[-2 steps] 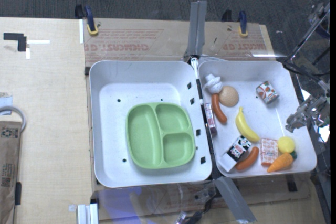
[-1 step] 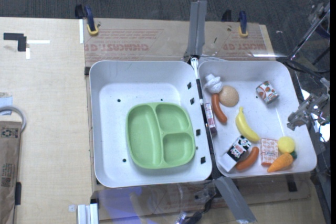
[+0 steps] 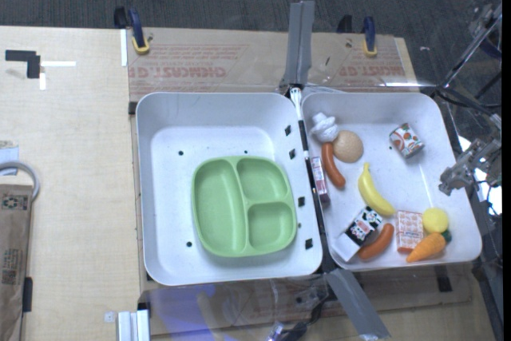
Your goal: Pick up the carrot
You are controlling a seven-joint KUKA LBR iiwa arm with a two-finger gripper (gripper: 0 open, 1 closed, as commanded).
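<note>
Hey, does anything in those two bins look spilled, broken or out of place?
Nothing looks spilled or broken. The toy food lies loosely in the right bin, the carrot at its lower right corner beside a lemon. The green divided plate sits slightly askew in the left bin.

1. The carrot point(image 3: 426, 247) is a small orange toy one with a dark green stub at its fat end.
2. It's lying flat and a bit tilted: pointy tip toward the lower left, green end up and to the right.
3. It sits in the right-hand bin point(image 3: 447, 124), way down in the near right corner, pretty much against the rim.
4. Nothing's holding it, it's just resting on the bin floor.
</note>
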